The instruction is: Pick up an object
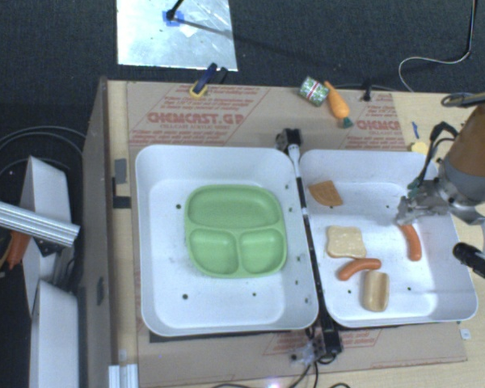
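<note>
Single fixed overhead camera, viewing the desk point(250, 107) at a slant.
The view looks down from a moderate height, taking in the left bin point(158, 217) and the right bin point(444, 297) side by side, with dark floor beyond the desk's far edge.

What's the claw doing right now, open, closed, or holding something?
Claw: low in the right bin, just above the top end of a sausage. Whether it is open or closed cannot be told, and nothing is seen held in it.
</note>
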Robot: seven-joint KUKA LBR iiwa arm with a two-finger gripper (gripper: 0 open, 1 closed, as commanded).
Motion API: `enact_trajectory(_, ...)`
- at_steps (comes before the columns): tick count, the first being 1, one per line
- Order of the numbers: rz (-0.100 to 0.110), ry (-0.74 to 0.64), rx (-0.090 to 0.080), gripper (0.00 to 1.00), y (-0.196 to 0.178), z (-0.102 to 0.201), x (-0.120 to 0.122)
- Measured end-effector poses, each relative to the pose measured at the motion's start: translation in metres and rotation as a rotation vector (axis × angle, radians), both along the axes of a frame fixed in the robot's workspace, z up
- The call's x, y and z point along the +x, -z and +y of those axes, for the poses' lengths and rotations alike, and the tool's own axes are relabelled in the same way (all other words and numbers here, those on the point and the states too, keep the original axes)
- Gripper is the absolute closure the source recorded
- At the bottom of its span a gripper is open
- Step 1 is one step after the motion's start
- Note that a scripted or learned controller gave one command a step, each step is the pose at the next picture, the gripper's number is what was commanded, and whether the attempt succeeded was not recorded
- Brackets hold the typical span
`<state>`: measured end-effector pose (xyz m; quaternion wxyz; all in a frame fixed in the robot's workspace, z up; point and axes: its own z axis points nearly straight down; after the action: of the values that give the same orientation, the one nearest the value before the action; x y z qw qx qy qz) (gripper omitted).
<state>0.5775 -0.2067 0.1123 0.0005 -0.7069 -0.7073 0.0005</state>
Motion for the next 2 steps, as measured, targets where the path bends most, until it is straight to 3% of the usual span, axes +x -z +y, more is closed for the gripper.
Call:
enact_trajectory(1, -0.002, 0.000, 0.000, 0.00, 0.028, 0.000, -0.022)
enact_trajectory(2, -0.005, 0.000, -0.001, 1.00, 0.017, 0.000, -0.021)
